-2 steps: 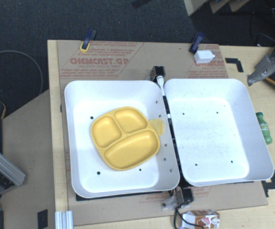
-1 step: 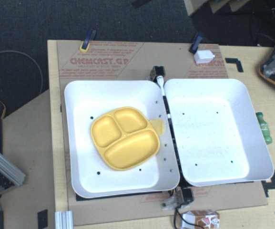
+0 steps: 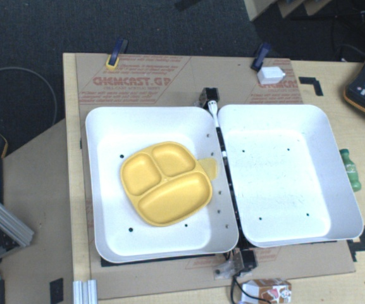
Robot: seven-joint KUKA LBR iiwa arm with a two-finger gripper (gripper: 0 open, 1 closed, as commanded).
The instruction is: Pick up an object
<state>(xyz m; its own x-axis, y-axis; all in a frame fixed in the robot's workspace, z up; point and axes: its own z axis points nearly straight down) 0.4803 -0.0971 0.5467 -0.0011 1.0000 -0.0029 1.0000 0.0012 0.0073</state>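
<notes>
Yellow plastic forms the only candidate object: a divided plate [image 3: 166, 182] with three compartments, two small ones toward the upper side and one large one toward the lower side. It lies flat in the left bin [image 3: 100, 170], in the centre-left of the frame, rotated slightly against the bin walls. A small yellow tab [image 3: 208, 167] projects from the plate's right edge toward the seam between the bins. The right bin [image 3: 334, 170] adjoins the left one along that seam.

The gripper cannot be located in the frame, so the state of its fingers cannot be told.

The step in hand is judged to be the approach. A flat plate offers little for a two-finger grasp from directly above; the operator's program would do best to target a raised edge. The rim or one of the dividing ridges between compartments appears the most usable feature, with the fingers straddling it. The tab lies close to the bin wall and likely leaves little finger clearance. The smooth plastic may slip, so a centred descent is advisable.
</notes>
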